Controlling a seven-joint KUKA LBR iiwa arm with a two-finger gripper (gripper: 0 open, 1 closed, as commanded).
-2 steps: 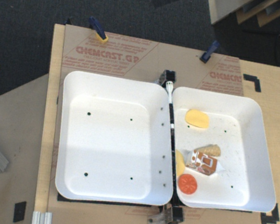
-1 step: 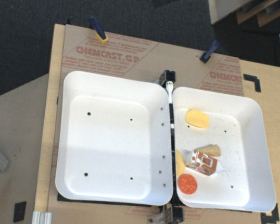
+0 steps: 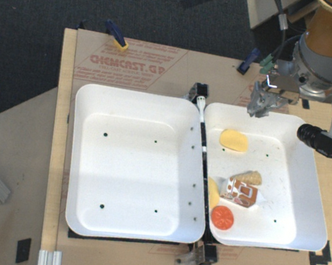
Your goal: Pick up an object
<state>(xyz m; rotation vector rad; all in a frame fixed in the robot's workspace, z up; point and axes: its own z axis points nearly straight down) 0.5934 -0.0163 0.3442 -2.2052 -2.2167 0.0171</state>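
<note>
In the right bin lie a pale yellow rounded object near the back, a brown and white packet in the middle, a red round object at the front left, and a yellow piece against the left wall. My gripper hangs over the bin's back rim, above and to the right of the pale yellow object. Nothing shows between its fingers.
The left bin stands beside the right one, with a black clamp at the back of their shared edge. A black cylinder juts over the right bin's far right rim. Blue clips sit on the cardboard base.
</note>
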